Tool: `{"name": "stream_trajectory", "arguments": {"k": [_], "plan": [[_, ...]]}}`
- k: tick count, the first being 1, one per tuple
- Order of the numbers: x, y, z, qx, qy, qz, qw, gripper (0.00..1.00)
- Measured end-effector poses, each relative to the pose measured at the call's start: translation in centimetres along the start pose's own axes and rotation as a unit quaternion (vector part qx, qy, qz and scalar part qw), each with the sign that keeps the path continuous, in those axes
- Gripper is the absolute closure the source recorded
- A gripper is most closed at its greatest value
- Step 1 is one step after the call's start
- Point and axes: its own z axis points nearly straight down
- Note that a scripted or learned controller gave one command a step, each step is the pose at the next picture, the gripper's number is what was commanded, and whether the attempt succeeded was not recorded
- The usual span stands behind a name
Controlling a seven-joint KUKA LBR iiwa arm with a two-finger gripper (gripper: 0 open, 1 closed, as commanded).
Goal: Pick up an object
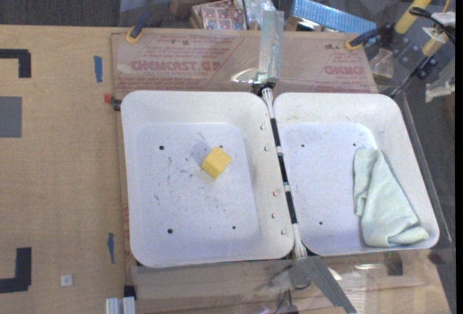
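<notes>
A yellow block [215,163] is seen lying in the left bin [145,124], near the middle of its floor and slightly towards the far side, turned at an angle to the bin walls. It is touched by nothing. A pale green cloth [383,200] is found crumpled in the right bin [318,124], pressed against that bin's right wall and near corner. The two white bins are set side by side on the worktop [58,160], their inner rims meeting. The state of the claw cannot be told.
</notes>
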Motion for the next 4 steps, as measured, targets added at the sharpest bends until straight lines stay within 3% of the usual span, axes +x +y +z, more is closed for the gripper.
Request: {"name": "stream_trajectory", "arguments": {"k": [1,2,3,4], "plan": [[-3.2,4.6,20.5,-0.002,0.001,0.062,0.9981,0.0],[-0.4,8.0,10.5,-0.001,0.0,-0.085,0.9964,0.0],[-7.2,12.1,22.3,-0.003,0.001,0.001,1.0,0.0],[4.2,5.2,13.6,-0.002,0.0,-0.188,0.9822,0.0]]}}
